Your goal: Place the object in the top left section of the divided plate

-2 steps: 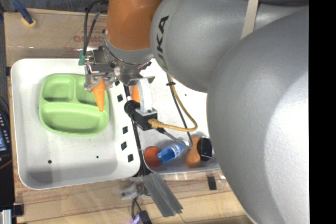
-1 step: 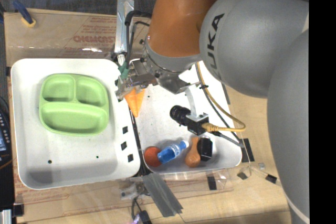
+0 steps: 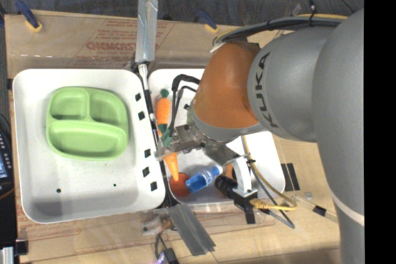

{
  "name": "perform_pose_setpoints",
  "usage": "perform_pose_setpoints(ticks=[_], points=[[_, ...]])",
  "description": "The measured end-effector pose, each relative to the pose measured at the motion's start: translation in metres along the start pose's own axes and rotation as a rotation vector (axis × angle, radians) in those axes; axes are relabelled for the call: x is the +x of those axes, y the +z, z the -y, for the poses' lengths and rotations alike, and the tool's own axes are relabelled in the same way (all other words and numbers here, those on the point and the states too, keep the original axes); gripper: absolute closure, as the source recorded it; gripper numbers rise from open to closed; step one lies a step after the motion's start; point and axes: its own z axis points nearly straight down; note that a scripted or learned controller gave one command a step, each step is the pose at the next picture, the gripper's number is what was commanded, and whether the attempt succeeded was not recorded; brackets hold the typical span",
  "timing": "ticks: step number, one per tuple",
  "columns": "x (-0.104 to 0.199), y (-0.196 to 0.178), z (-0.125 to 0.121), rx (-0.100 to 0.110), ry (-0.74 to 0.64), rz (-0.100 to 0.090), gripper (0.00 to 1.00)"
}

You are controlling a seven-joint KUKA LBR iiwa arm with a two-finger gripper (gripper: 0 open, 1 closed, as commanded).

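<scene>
A green divided plate (image 3: 88, 122) lies in the left bin (image 3: 37, 195), its three sections bare. In the right bin (image 3: 272, 151) lie a toy carrot (image 3: 163, 111) near the divider, a second carrot (image 3: 172, 165) lower down, a blue bottle (image 3: 202, 180) and a red-orange piece (image 3: 179, 188). My gripper (image 3: 175, 144) reaches down into the right bin's left side, between the two carrots, under the big orange and grey wrist. The wrist hides most of that bin.
Black clips (image 3: 148, 151) line the wall between the two bins. A grey taped bar (image 3: 146, 28) stands at the back over the cardboard bench. Cables (image 3: 272, 204) and a black part (image 3: 232, 188) trail at the right bin's front.
</scene>
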Motion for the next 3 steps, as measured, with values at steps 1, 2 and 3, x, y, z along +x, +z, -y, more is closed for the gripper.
perform_pose_setpoints(ticks=[1,2,3], points=[[-0.015,-0.063,-0.029,-0.005,-0.121,0.001,1.00],[-0.045,-0.029,0.009,-0.003,-0.020,0.000,1.00],[-0.020,0.017,0.004,-0.002,-0.514,0.000,1.00]])
